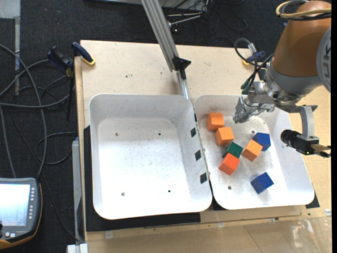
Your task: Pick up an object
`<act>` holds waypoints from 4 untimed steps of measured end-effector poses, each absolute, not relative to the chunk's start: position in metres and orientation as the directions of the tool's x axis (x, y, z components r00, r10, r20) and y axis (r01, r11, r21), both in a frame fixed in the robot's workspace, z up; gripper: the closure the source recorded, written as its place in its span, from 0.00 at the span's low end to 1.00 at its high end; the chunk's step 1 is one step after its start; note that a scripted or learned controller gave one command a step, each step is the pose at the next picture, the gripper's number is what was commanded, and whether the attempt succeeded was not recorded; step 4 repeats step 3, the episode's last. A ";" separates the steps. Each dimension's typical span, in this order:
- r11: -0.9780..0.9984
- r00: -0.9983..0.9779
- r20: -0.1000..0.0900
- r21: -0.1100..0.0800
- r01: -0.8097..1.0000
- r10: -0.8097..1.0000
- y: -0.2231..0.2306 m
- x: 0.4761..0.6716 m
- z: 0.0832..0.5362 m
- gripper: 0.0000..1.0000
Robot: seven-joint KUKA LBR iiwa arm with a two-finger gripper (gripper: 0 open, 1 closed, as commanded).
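Gripper (243,115) above right bin (295,188), near orange cubes (215,121); finger state: cannot tell. Blocks clustered mid-bin. Risk: descent onto tight cluster may wedge neighbours, causing slip or missed grasp.

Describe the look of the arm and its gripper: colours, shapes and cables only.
The arm is thick and rounded, with a glossy orange band over a grey wrist section. Loose cables, one yellowish, loop over its top, and thinner wires run down to the gripper, a small metallic grey assembly. A black cylindrical part hangs on a grey bracket beside it.
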State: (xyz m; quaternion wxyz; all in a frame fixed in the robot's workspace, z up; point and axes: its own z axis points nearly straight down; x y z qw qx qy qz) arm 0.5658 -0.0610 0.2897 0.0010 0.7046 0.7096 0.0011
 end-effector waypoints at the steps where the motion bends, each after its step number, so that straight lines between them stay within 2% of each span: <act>1: 0.008 -0.008 0.000 0.002 1.000 1.000 -0.014 0.593 0.273 1.00; 2: 0.008 -0.008 0.001 0.003 1.000 1.000 0.038 0.610 0.275 1.00; 3: 0.007 -0.007 0.000 0.002 1.000 1.000 0.084 0.634 0.255 1.00; 4: 0.007 -0.007 0.000 0.002 1.000 1.000 0.084 0.634 0.255 1.00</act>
